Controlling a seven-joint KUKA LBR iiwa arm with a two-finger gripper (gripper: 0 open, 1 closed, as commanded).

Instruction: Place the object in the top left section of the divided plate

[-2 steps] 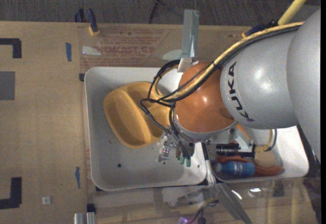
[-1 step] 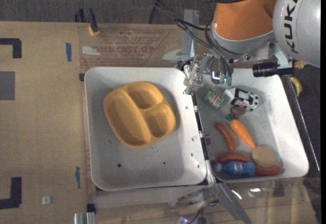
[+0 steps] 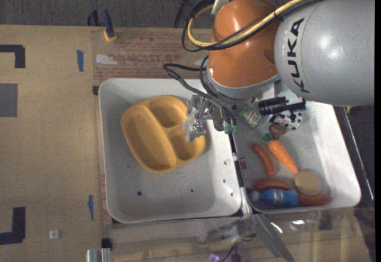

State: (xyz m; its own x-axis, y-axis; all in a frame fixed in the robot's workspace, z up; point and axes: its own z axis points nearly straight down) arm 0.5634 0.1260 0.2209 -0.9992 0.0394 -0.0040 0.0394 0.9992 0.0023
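i see the yellow divided plate (image 3: 156, 134) in the left bin (image 3: 119, 195), and the gripper (image 3: 196, 124) hangs over its right edge; i cannot tell how its tool stands or what object it has. in the right bin (image 3: 348, 153) lie a carrot (image 3: 283, 155), a sausage (image 3: 264, 158), a blue bottle (image 3: 277, 197) and a round cookie (image 3: 308, 182).
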